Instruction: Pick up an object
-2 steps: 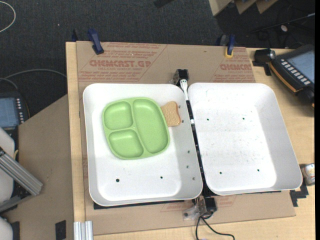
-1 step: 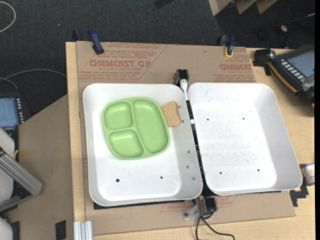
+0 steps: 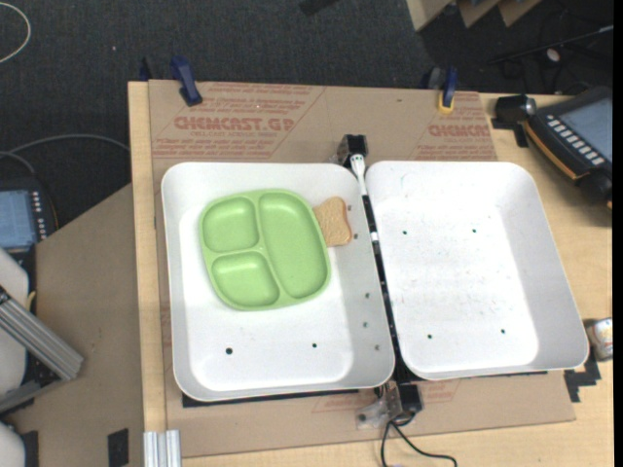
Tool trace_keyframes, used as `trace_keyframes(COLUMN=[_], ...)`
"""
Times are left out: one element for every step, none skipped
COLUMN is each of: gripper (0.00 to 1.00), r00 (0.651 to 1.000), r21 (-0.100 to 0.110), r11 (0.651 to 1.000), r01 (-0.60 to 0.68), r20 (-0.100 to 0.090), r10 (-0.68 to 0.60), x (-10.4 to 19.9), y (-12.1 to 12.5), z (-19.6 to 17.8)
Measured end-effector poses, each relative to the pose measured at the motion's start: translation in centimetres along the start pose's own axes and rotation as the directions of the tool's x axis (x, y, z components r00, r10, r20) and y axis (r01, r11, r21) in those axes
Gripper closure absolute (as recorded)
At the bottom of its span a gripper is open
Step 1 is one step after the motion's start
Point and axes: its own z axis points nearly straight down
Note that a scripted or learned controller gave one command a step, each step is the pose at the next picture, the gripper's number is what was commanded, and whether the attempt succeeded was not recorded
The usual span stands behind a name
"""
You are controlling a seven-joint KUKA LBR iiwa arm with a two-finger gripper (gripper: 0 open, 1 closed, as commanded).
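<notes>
We logged the following on the bench.

1. Left bin (image 3: 195, 358): shallow, white, with rounded corners. It held both loose items.
2. Green plate (image 3: 263, 249): three compartments, lying flat in the far half of the left bin, a little left of that bin's centre.
3. Tan slice (image 3: 334, 222): small, flat and toast-like, lying on the bin floor and touching the plate's far right rim, close to the bin's right wall. We could not tell what it was made of.
4. Right bin (image 3: 467, 309): white, the same shape as the left one, its left wall meeting the left bin's right wall. We recorded only small dark specks on its floor.
5. Brown board (image 3: 253, 115): printed with red lettering, lying under both bins.
6. Blue clamp (image 3: 185, 81): on the board's far edge, to the left.
7. Yellow clamp (image 3: 447, 92): on the same edge, to the right.
8. Black clip (image 3: 352, 149): at the far end of the seam between the bins.
9. Handheld screen unit (image 3: 574, 134): far right, beyond the right bin.
</notes>
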Motion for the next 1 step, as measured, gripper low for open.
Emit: trace_keyframes(gripper=[1.0], r00=[1.0], r21=[0.017], r11=[1.0], r01=[0.002], r20=[-0.006], r10=[-0.002], x=[3.85], y=[-0.18], z=[11.91])
